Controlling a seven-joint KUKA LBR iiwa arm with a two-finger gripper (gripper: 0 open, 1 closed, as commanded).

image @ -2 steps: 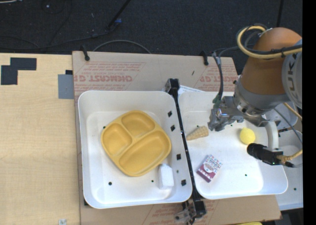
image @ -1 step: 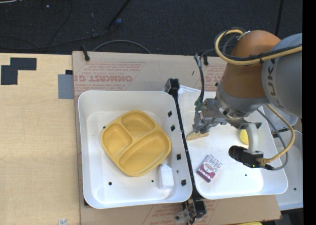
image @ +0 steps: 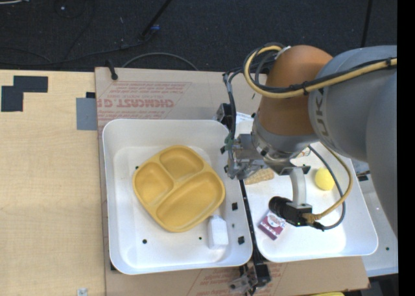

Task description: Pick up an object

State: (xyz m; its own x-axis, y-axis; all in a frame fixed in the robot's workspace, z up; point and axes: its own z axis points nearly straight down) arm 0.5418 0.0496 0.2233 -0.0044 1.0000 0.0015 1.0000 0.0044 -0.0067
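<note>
2 white bins are sitting side by side in the lower half of the frame, and the camera view is looking down on both at a slant. The arm (image: pixel 324 106) is reaching in from the right, its orange band bulging over the upper part of the right bin (image: pixel 363 236).

The gripper (image: pixel 241 166) is hanging just right of frame centre, right over the seam where the 2 bins are meeting. Whether its jaws are apart or together I cannot tell; the wrist is covering them from this angle.

Candidates are lying on both sides. In the left bin (image: pixel 123 249), a yellow divided plate (image: pixel 179 187) is taking up the middle, just left and slightly below the gripper, with its long axis running from upper left to lower right. A small white bottle (image: pixel 218 231) is lying near that bin's lower right corner.

In the right bin, a tan flat piece (image: pixel 259 176) is peeking out just beside the gripper, to its lower right, looking like the nearest thing. A yellow ball (image: pixel 324 179) is sitting farther right, and a purple and white packet (image: pixel 272 224) is lying below, next to a black part on a cable.

My read: nothing is visibly held yet, and the coming move is depending on a short shift right and down toward that tan piece.
</note>
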